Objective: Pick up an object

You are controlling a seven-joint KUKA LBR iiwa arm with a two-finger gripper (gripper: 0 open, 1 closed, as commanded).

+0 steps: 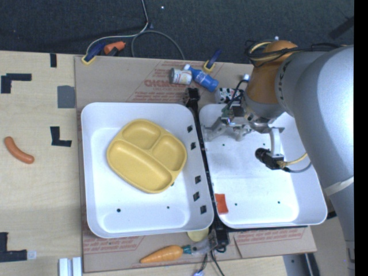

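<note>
A yellow divided plate (148,154) lies in the left white bin (95,211). The grey arm with its orange band (270,85) reaches in from the right over the right bin (310,209). Its gripper (227,129) hangs low over that bin's far left corner, close to the divider between the bins. A small red-orange piece (220,203) sits at the near left edge of the right bin, well apart from the gripper. A black cable fitting (268,156) on the arm hangs over the middle of the right bin.
Outside the bins, a carrot (163,254) lies at the front edge. A sausage (18,150) is on the bench at far left, and a blue and white bottle (195,76) lies behind the bins. Clamps (114,47) grip the cardboard's back edge.
</note>
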